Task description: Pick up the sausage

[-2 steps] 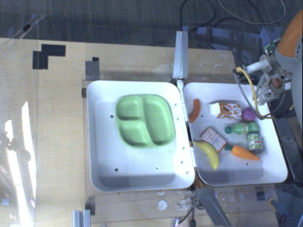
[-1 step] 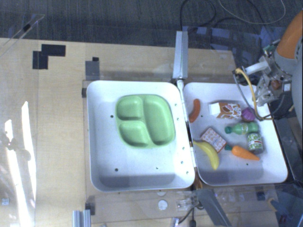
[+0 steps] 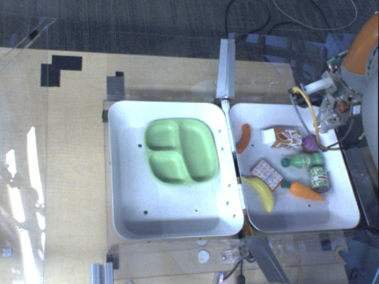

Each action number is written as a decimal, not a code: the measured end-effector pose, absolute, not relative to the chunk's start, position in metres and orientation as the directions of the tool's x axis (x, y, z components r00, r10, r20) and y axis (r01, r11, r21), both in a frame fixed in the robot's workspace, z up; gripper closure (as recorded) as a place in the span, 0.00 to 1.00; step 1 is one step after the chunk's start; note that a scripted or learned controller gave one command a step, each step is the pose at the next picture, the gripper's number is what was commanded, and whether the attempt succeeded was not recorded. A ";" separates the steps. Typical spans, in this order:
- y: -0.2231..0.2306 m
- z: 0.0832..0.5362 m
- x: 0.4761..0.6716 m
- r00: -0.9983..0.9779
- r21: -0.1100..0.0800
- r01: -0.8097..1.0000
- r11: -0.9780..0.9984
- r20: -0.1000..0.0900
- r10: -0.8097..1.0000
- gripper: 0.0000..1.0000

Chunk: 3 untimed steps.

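Lying in right bin [image 3: 349, 215], sausage [image 3: 243, 138], banana [image 3: 262, 191], carrot [image 3: 307, 191]

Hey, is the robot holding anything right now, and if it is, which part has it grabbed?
Nothing is held. The end effector sits at the right bin's upper right edge, and the sausage lies apart at that bin's upper left.

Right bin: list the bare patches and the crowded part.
In the right bin, bare floor runs along the near wall below the banana and carrot, and the far-left corner above the sausage. Crowded: the middle, carton to can.
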<state>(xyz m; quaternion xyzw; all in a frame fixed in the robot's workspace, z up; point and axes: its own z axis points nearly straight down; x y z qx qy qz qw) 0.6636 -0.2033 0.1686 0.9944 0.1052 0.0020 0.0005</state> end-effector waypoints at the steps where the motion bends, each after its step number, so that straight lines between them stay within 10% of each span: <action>1: -0.205 0.185 0.654 0.979 0.000 0.203 -0.979 0.003 0.203 1.00; 3: -0.204 0.196 0.655 0.953 0.001 0.302 -0.953 0.004 0.302 1.00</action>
